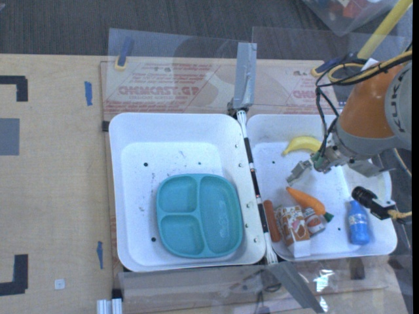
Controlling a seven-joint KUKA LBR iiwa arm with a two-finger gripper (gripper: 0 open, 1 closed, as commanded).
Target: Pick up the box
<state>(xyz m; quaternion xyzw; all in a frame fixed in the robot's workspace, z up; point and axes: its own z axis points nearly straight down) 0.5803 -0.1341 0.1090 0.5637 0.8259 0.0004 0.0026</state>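
The small printed cardboard box (294,222) lies near the front of the right white bin (386,244), touching an orange carrot (306,201) and beside a blue bottle (358,223). The metal end effector (308,167) hovers above it near a yellow banana (300,144), its state impossible to tell. A teal divided plate (198,216) sits in the left bin (131,169).

The arm (386,110) is cut off at the right edge.
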